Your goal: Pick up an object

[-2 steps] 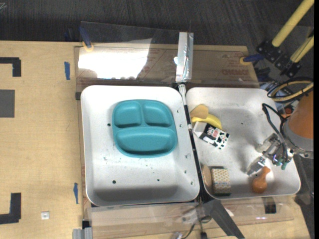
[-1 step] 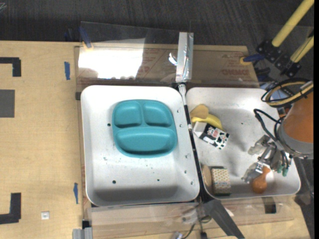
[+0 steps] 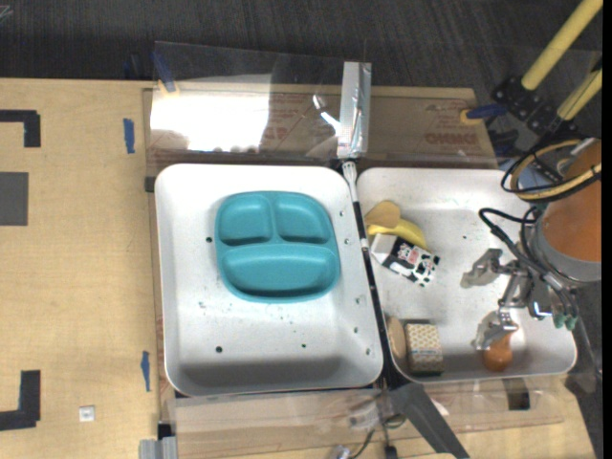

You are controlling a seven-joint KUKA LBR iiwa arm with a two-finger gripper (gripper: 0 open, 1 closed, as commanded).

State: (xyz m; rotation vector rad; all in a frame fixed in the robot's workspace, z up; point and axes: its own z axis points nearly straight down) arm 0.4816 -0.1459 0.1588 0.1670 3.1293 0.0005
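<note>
Down in the near right corner of the right bin point(image 3: 459, 182), a small orange ball-like object point(image 3: 497, 354) rests on the white floor, close to the bin's front wall. One of the gripper's point(image 3: 490, 299) metal fingers point(image 3: 496, 329) stands right over it, its tip touching or nearly touching the top of the object; the other finger sits further back, toward the middle of the bin, so the two are spread well apart with bare white floor between them. Nothing is clamped between them.

To the left along the same front wall, a tan, speckled block point(image 3: 424, 343) lies near the divider between the bins. Further back, a small white box with black and red print point(image 3: 411, 257) lies tilted, just beside a yellow banana-shaped toy point(image 3: 393, 221) that sits close to the divider. Both are well apart from the orange object.

From the right, the grey arm point(image 3: 572, 256) comes in with its orange band point(image 3: 577, 228) above the wrist and black cables looping around it.

Across the divider, the left bin point(image 3: 191, 256) holds a teal divided plate point(image 3: 277, 245), three compartments showing, resting near the middle. A sheet of clear plastic point(image 3: 258, 113) stands behind the bins, catching glare.
</note>
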